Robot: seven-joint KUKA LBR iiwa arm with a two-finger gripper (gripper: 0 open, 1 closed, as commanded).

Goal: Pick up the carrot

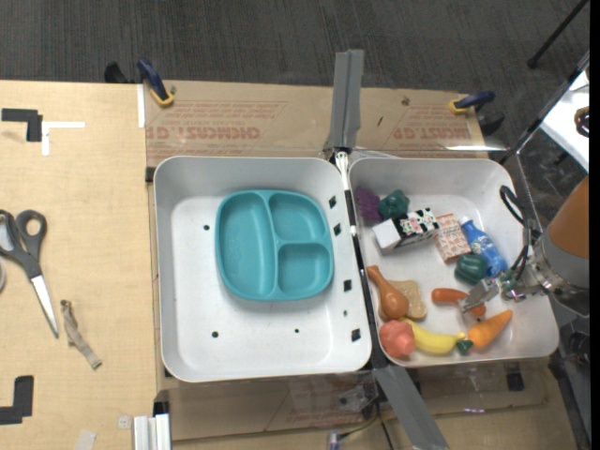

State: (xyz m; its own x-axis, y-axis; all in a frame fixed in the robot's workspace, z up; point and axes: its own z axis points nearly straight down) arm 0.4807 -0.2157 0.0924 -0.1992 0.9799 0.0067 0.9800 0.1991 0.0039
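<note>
- Far left on the bench I see scissors (28, 256) lying flat, well apart from both bins
- The left bin (178, 279) holds a teal divided plate (276, 245) and nothing that matters for this job
- In the right bin (427, 169) the clutter begins: a drumstick toy (387, 292) and a slice of toast (412, 298) near the divider, with a red fruit (397, 339) and a banana (433, 339) along the front wall
- The carrot (489, 329) lies tilted near the front right corner, its green end just beside the banana
- The gripper (480, 296) hangs just above the carrot; I cannot tell how it is set (too small and cluttered)
- My worry: a small red piece (449, 296) sits right beside the tool, so a descent slightly off could catch that, or push the carrot against the wall
</note>
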